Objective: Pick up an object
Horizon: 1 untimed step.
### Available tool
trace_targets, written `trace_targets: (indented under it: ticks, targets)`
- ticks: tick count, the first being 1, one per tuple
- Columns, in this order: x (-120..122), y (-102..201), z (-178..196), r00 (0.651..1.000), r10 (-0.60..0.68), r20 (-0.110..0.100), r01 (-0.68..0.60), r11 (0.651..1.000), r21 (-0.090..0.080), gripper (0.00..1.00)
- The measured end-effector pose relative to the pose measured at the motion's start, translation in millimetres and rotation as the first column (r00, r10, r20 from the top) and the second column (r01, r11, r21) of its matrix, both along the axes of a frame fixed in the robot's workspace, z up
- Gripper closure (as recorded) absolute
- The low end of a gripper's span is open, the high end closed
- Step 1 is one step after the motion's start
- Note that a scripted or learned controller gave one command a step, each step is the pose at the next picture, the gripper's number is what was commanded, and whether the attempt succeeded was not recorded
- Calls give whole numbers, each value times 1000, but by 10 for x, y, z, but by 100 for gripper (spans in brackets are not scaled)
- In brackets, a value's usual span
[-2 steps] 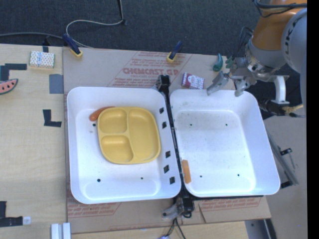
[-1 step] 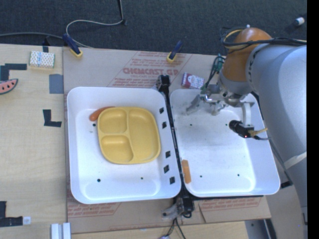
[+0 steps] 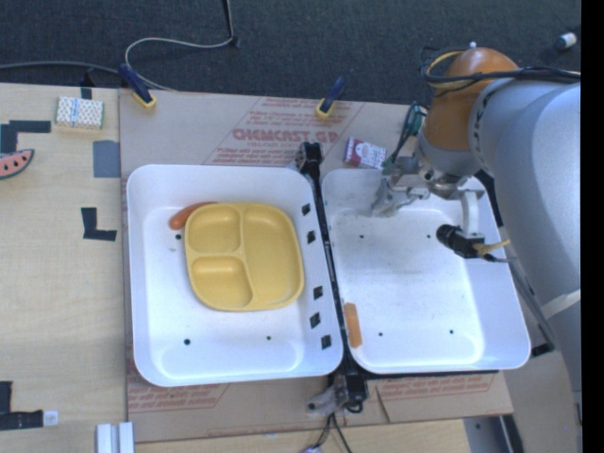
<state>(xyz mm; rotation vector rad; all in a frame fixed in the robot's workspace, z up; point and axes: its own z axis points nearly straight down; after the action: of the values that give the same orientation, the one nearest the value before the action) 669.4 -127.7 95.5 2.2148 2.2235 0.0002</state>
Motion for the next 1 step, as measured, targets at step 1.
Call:
trace_targets:
  ticks: [1]
  targets:
    - [-1,-1,-2,1000,0,0,0,1000,0,0]
